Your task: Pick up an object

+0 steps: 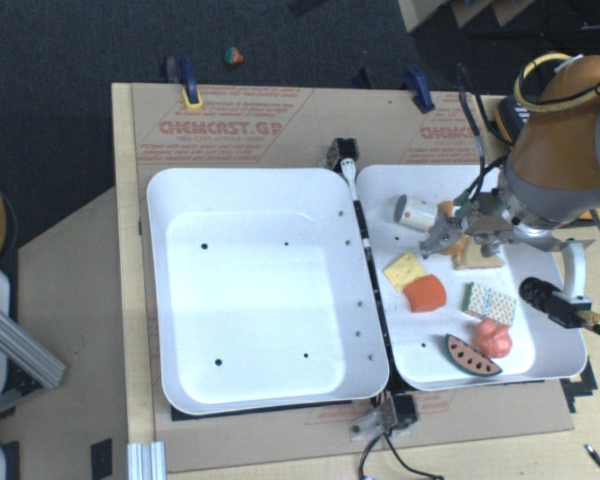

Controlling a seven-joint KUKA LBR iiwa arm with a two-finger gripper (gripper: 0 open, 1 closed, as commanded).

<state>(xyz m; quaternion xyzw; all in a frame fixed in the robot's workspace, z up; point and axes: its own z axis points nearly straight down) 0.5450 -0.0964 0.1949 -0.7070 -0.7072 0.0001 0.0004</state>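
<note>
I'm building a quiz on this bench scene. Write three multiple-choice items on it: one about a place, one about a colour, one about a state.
1. Which bin holds the loose objects?
A. the left bin
B. the right bin
C. both bins alike

2. What colour is the block next to the yellow piece?
A. blue
B. green
C. orange-red

3. Where does the gripper stand?
A. low over the right bin's far half
B. above the left bin
C. off the bench, over the floor

Key: 1 B, the objects lie in the right bin, none in the left bin. 2 C, the orange-red block sits beside the yellow piece. 3 A, the gripper is down among the things at the right bin's far side, near the white cylinder.
</note>
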